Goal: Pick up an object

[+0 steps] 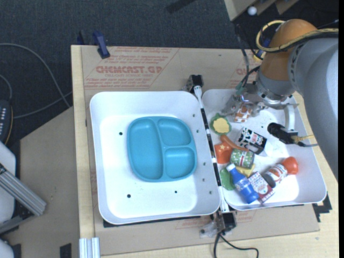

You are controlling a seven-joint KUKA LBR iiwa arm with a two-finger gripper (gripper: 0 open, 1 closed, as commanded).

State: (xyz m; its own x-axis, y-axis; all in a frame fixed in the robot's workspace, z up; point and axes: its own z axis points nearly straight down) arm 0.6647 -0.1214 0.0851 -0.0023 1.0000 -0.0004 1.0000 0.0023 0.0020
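Objects to pick: lay crowded in the right bin (309,190), toward its near-left side. Starting from the left: read "CHEMCAST GP" in red print across the cardboard surface (129,69), smaller lines beneath too blurred to read. Counted two white bins side by side. Found one blue tray (161,147) with three compartments in the left bin (107,117). In the right bin, counted one yellow-green disc (220,125), one orange piece (222,150), one green-labelled can (242,158), one black-and-white carton (251,139), one blue bottle (245,186) and one red-and-white bottle (277,172) with an orange cap; could not read their labels. Hung over that bin's far end: the pincer (244,107), just above a small red-and-white packet (245,113). Could not tell how far open it was, nor whether it had hold of anything.
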